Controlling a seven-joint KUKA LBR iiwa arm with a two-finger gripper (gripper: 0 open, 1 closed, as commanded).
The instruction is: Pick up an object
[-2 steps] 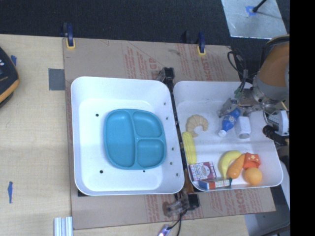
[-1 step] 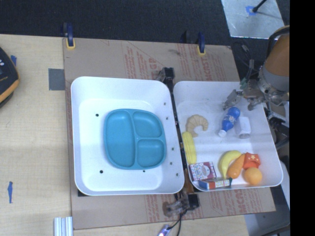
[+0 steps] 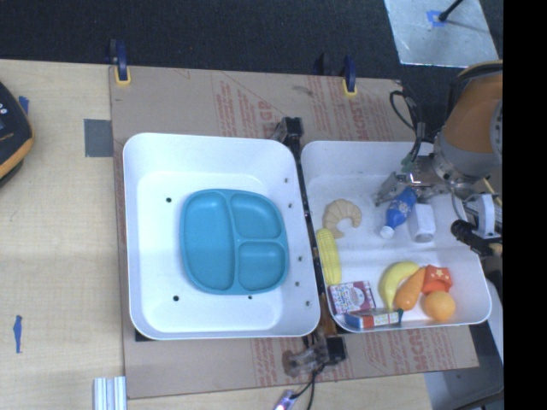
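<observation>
Two white bins on the wooden worktop [image 3: 60, 254]; arm over the right one.

Left shallow white bin [image 3: 145, 165]: one blue three-compartment plastic plate [image 3: 232, 240], flat, near centre. Right shallow white bin [image 3: 342, 165]: pale croissant-shaped toy [image 3: 343, 213] toward the left wall; yellow corn cob [image 3: 328, 255] along the left wall; small pink-and-white carton [image 3: 351, 297] at the near-left; yellow banana [image 3: 395, 278], orange carrot [image 3: 409, 289], red piece [image 3: 437, 277] and orange ball [image 3: 439, 306] clustered at the near-right. Grey arm with orange band [image 3: 472, 114] enters from the right; its jaws [image 3: 402, 199] sit low over a blue-and-white bottle [image 3: 397, 214], tilted, far-right of the bin. Jaw spread: cannot tell.
</observation>
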